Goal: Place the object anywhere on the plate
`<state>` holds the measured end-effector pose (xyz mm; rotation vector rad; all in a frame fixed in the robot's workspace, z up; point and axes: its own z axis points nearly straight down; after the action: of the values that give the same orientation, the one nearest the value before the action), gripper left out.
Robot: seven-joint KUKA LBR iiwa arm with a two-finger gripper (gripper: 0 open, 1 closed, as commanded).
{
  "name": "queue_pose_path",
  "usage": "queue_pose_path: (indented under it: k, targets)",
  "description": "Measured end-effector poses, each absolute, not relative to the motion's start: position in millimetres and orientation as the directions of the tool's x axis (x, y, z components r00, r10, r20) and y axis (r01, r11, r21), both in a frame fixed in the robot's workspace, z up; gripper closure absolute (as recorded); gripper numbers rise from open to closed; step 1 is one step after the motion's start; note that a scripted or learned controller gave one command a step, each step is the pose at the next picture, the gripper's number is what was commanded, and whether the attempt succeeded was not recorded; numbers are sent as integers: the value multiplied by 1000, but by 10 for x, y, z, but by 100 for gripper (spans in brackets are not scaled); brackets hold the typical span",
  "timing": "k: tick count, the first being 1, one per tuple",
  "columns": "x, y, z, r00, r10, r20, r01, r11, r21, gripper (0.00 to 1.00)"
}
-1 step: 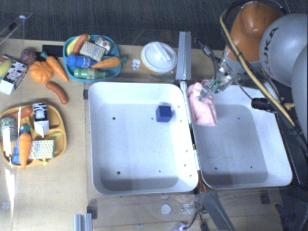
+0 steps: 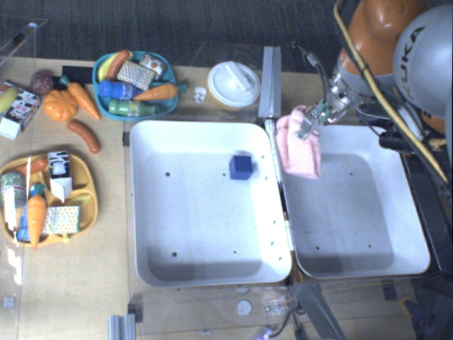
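Pink soft cloth [image 2: 299, 149] hangs from the end effector [image 2: 310, 125], which pinches its upper edge; the fabric droops straight below the fingers over the near-left corner of the right white bin [image 2: 368, 253]. Its long axis runs top to bottom in the camera view. No plate can be made out in either bin, so the drop point is unclear. A small blue cube [image 2: 241, 166] sits in the left white bin [image 2: 191, 253].

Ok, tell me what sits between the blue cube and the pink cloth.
In the camera view, bare white floor of the left bin, then the two bins' adjoining rims. The pink cloth hangs at the gripper, right of the blue cube.
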<state>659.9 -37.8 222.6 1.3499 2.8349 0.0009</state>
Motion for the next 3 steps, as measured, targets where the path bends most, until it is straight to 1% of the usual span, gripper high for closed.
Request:
queue_pose_path:
  k: [1, 2, 3]
  targets:
    - [6283, -71, 2141, -884, 467, 0, 467, 884, 1, 100]
    - [5943, 308, 2254, -996, 85, -1, 85, 996, 2, 100]
    - [5596, 686, 2326, -1000, 4, 0, 4, 1000, 2, 100]
